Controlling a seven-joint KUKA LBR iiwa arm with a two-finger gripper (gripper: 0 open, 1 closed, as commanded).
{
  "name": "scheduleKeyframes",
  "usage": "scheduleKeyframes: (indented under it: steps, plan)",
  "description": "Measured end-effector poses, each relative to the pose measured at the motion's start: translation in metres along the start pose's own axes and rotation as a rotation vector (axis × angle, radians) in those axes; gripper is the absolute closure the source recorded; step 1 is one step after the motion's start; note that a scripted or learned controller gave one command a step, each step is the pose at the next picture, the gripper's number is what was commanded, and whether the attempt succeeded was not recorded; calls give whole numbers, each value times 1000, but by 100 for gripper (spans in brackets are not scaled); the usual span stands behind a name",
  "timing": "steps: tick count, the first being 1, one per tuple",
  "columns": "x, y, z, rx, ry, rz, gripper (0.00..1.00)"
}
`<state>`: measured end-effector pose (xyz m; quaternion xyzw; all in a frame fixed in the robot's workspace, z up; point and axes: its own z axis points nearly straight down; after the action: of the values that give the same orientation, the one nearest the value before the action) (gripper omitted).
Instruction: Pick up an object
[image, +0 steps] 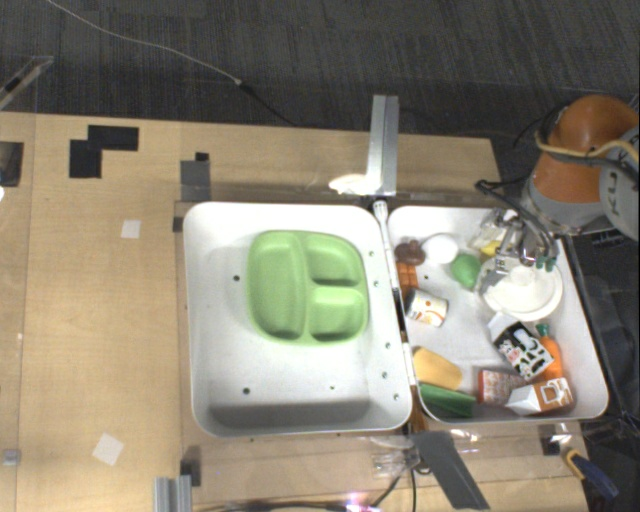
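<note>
My gripper hangs over the back right of the right bin, under the grey wrist with the orange band. It is just above a white round dish, with a small green object to its left and a yellow item beside it. Nothing is visibly held. Also in this bin are a white round lid, a brown object, a white and orange cup and a black-and-white patterned box.
The left bin holds a green divided plate. Along the right bin's front lie a yellow piece, a green piece, a brown carton and an orange-white carton. A metal post stands behind the bins.
</note>
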<state>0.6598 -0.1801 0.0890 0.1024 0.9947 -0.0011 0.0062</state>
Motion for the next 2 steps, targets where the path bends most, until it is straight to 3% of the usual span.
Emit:
scheduleKeyframes:
  steps: [1, 2]
  plan:
    - [72, -20, -1, -3, -1, 111, 0]
    - [97, 20, -3, -2, -4, 186, 0]
